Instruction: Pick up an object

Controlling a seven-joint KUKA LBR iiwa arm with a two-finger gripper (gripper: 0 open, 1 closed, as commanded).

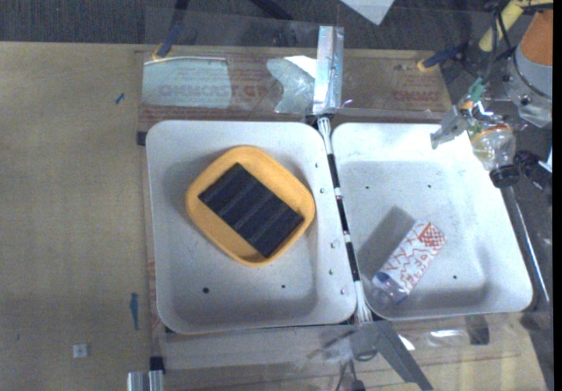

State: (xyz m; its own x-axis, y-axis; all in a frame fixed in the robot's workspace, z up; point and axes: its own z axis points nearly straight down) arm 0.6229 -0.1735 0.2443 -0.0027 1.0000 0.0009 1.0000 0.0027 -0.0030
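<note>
Arm parked at the right bin's far corner

From the end effector (479, 126), grip state unreadable, the packet (411, 259) lies toward 7 o'clock, long axis running 1-to-7.

The table (61, 205) is a pale wooden surface. Two shallow white bins rest on it side by side, touching along their inner edges: the left bin (176, 293) and the right bin (492, 284). Just behind the bins a clear plastic sheet (228, 82) lies flat on the table, and a small blue mark (133, 310) shows left of the left bin.
</note>
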